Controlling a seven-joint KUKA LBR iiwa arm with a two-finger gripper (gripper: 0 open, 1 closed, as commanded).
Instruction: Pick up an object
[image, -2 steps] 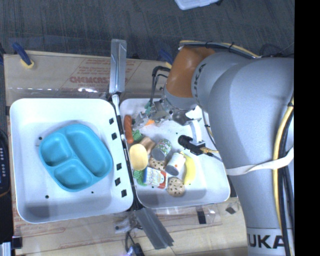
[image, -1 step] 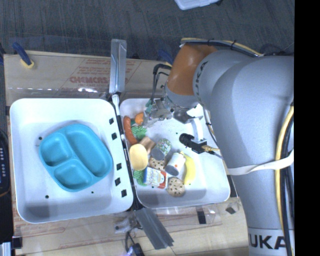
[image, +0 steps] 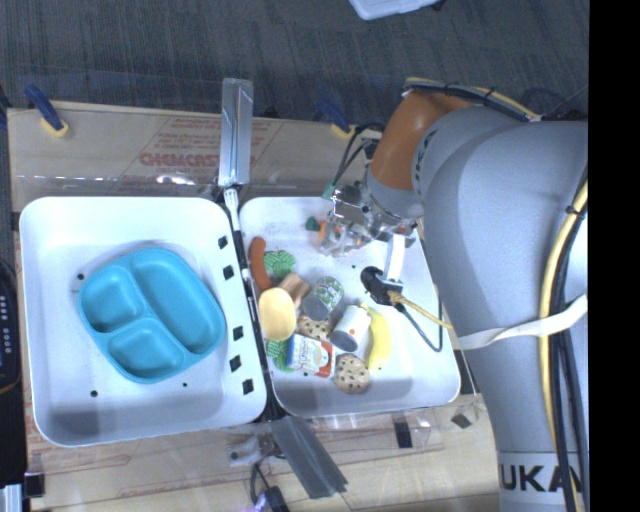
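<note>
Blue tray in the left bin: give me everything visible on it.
The blue tray is a light blue, plastic-looking divided plate with rounded corners and three compartments: one long one and two smaller ones. It lies flat and right side up, rotated at a diagonal, near the middle of the left bin. Nothing sits in its compartments, and it touches only the bin floor.

Two white bins (image: 60, 420) are sitting side by side, the nine-o'clock one bearing one blue divided tray (image: 150, 312) and the three-o'clock one bearing one banana (image: 379, 340), one hot dog (image: 258, 262), one yellow lemon (image: 277, 313) and two cookies (image: 351, 374).
</note>
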